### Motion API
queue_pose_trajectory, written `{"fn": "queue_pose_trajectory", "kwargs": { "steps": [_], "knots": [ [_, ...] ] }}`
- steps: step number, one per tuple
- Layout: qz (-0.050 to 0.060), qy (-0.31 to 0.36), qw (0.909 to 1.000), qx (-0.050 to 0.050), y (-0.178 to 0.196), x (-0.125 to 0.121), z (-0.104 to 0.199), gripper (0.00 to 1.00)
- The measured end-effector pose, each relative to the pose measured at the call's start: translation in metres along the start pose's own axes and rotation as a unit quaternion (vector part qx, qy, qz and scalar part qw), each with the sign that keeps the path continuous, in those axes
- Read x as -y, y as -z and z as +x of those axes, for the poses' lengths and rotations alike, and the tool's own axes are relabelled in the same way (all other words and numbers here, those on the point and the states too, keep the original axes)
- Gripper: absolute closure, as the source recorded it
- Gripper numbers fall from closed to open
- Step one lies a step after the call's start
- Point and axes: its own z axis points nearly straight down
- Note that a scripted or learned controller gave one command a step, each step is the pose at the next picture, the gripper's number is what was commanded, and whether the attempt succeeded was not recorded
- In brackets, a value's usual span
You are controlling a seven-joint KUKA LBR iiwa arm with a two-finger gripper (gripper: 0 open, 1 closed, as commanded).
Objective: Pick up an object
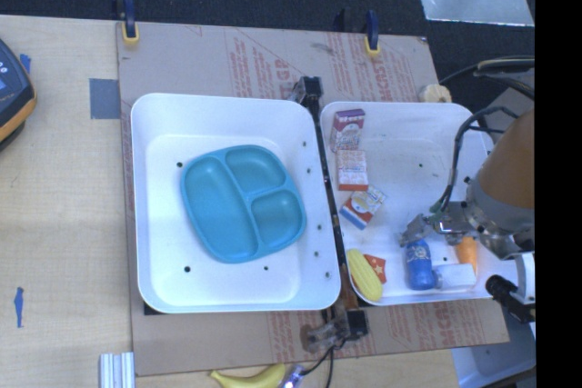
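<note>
The right bin [400, 127] holds several small items. A red and white carton [348, 128] lies at its far left, a small packet [353, 169] below it, and a tilted red, white and blue carton [362, 208] nearer the middle. A yellow corn-like piece [365, 275] rests on the near left rim. A blue can [418, 266] lies near the front, with a white box [456, 278] and an orange piece [466, 248] to its right. My gripper [429, 229] hangs low just above the blue can's far end, apart from the cartons.
The left bin [155, 195] carries a blue divided plate [243, 203]. A dark divider with clamps [320, 177] runs between the bins. A banana [246, 374] lies on the bench in front. The arm body [509, 173] and its cable cover the right bin's right side.
</note>
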Motion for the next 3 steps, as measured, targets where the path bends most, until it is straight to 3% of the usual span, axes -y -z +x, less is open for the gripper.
{"fn": "queue_pose_trajectory", "kwargs": {
  "steps": [1, 2, 3],
  "knots": [
    [0.001, 0.003, 1.0000, 0.000, 0.010, 0.000, 0.000, 1.00],
    [0.001, 0.003, 1.0000, 0.000, 0.010, 0.000, 0.000, 0.00],
    [0.000, 0.003, 1.0000, -0.006, 0.001, -0.069, -0.024, 0.00]
  ]
}}
